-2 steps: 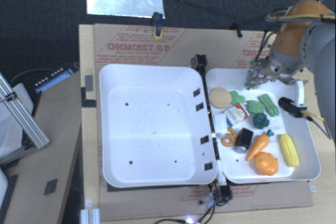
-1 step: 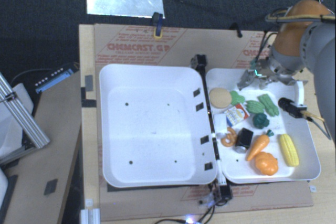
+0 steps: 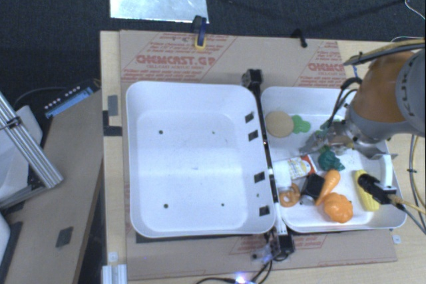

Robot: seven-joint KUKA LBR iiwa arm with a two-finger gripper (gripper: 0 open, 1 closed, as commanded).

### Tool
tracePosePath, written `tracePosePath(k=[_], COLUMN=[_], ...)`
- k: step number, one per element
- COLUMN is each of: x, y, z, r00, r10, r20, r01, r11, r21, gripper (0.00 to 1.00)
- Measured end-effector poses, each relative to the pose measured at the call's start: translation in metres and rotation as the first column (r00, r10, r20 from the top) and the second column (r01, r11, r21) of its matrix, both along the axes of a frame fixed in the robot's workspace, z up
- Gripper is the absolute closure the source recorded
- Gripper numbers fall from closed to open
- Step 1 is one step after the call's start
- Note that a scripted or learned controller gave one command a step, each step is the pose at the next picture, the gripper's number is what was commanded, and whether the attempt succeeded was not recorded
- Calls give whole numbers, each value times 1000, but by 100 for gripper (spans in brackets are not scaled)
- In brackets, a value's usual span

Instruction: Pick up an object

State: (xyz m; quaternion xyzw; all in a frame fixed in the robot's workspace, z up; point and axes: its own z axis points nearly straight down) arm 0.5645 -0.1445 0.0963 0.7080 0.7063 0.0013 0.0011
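Reaching in from the right, the arm point(image 3: 389, 93) hangs low over the right bin point(image 3: 313, 98), and its gripper point(image 3: 327, 140) sits among the toys near the bin's middle; whether it is spread or pressed together, I cannot tell, for the tip is lost in clutter. Touching or just beside it lies a dark green toy point(image 3: 329, 159), with a lighter green piece point(image 3: 301, 124) and a tan round disc point(image 3: 279, 124) to the left. Nearer lie an orange carrot shape point(image 3: 327, 184), an orange fruit point(image 3: 338, 208), a yellow corn cob point(image 3: 367, 191), a small pretzel-like ring point(image 3: 289, 196) and a white packet with red print point(image 3: 297, 167), all in the right bin. The left bin point(image 3: 193, 156) stands well to the left.

Judging from the crowding, the risk is a glancing or double contact: neighbours lie so close that a closing grip could nudge the green toy aside, or catch the carrot's tip and let both slip.

Red lettering on the board point(image 3: 319, 63) under the bins reads "CHEMCAST GP", twice. The packet's print is too small to read.
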Motion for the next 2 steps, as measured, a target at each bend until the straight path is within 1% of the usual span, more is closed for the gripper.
tracePosePath(k=[1,2], x=[65,-9], y=[7,35], z=[-11,-12], r00=[1000,1000], r10=[9,3], r20=[4,-8], r01=[-9,-3], r11=[1000,1000], r21=[-2,2], gripper=[0,0])
